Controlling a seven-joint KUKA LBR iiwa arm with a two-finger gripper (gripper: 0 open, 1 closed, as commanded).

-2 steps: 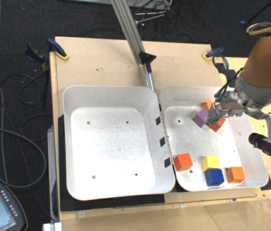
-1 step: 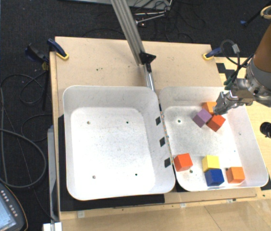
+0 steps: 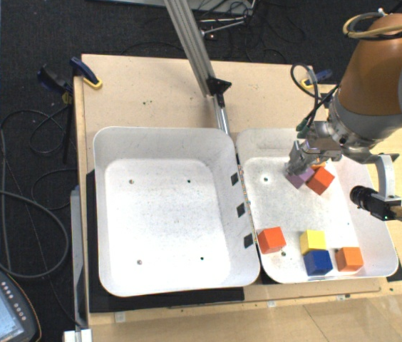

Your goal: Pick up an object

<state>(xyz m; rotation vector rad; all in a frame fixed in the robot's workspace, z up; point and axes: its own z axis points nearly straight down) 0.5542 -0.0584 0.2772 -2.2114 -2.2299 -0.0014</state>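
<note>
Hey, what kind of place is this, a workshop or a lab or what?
Most likely a robotics lab. A robot arm reaches over two white bins on a wooden bench, coloured blocks lie in the right bin, and cables trail across the dark floor.

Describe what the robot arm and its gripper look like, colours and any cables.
The arm is bulky and rounded, with a wide orange band above a grey wrist section. Thin cables, yellowish and green, loop around the wrist. The gripper is a small grey metal unit. A white bracket hangs off the wrist, carrying a small black cylindrical part.
</note>
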